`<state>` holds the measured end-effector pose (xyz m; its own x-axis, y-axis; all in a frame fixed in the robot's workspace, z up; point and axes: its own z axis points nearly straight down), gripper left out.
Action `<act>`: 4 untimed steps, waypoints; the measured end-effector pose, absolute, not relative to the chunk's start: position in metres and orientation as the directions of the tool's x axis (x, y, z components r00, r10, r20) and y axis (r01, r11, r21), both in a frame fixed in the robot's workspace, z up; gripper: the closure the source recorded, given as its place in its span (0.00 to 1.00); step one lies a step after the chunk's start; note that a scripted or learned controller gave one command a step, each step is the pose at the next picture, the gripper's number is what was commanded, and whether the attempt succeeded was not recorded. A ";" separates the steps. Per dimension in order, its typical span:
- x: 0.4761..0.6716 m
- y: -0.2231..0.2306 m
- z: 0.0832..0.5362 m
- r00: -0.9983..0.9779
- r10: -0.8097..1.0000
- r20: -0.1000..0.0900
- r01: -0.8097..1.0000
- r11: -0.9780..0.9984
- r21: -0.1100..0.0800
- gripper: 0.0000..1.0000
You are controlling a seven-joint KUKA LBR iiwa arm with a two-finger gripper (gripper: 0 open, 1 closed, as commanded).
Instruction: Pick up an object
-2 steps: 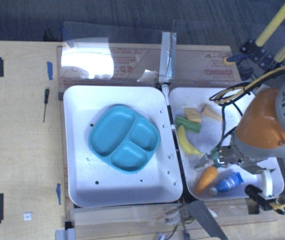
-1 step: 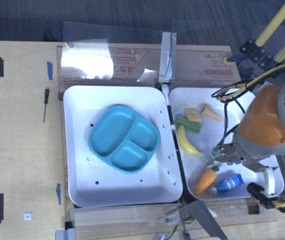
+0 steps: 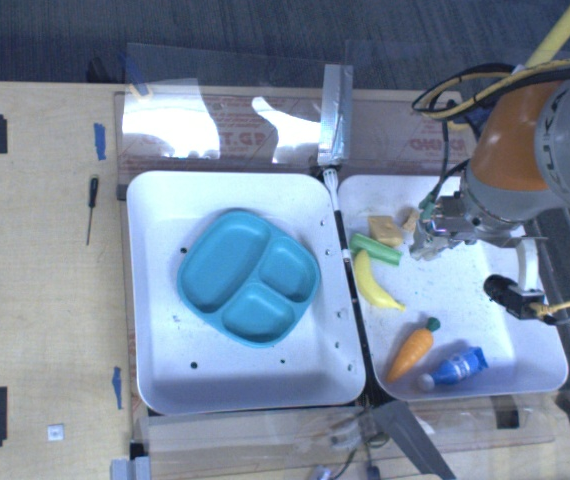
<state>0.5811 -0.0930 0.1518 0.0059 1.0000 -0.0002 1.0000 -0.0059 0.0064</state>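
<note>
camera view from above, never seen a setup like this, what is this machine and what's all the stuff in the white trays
One camera looks down at a slant on a bench. The grey robot arm with an orange band reaches in from the right; its gripper hangs over the right bin. I can't tell if it holds anything. That bin contains a toy banana, a green stick, a tan piece, a carrot and a blue bottle. The left bin contains a blue divided plate.

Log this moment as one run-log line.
gripper: low in right bin, beside tan food piece | carrot, banana, blue bottle: lying loose | blue divided plate: left bin
</note>
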 end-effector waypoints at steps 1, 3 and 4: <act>0.579 -0.094 0.149 0.008 1.000 -0.001 1.000 -0.008 0.000 0.00; 0.481 -0.100 0.088 0.030 1.000 0.000 1.000 -0.030 0.007 0.00; 0.483 -0.100 0.099 0.032 0.999 -0.001 0.999 -0.032 0.012 1.00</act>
<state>0.4831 -0.1003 0.0992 0.0322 0.9995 -0.0014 0.9994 -0.0322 0.0122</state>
